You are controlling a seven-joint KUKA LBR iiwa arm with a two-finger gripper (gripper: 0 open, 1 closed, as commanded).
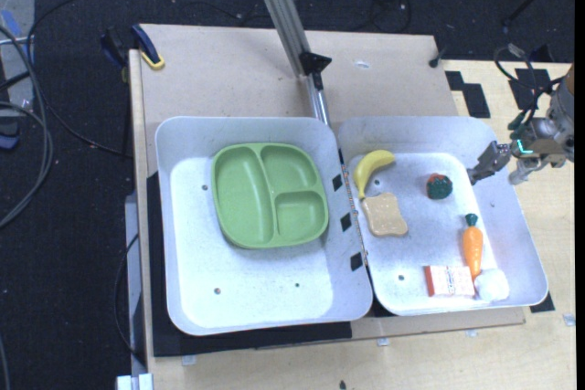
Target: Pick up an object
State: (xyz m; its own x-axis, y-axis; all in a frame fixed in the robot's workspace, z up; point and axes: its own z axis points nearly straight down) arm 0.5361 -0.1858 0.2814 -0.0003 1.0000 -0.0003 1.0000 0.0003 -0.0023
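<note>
My gripper [504,162]: at the right rim of the right bin [416,131], nothing between the fingers. They look spread apart, one dark finger reaching left over the rim, the other to its right.
Nearest candidate: the strawberry [440,186], red with a green cap, lies just left of me on the bin floor. I judge it a light, hard toy with a rounded, slick skin; I would close across its widest part so it cannot squirt out.
Carrot [472,246]: below the strawberry, lengthwise along the right wall. Stiff and light by my guess; take it mid-shaft, across the narrow width.
Box [449,280]: small red and white carton near the front wall, touching a pale round thing [494,285]. Flat faces, easy grip, but crowded.
Bread slice [386,216]: lies flat, thin, hard to get fingers under.
Banana [372,169]: curved, near the left wall, beside the bread.
Left bin [183,288]: bears a green divided plate [271,195], well apart from me.
</note>
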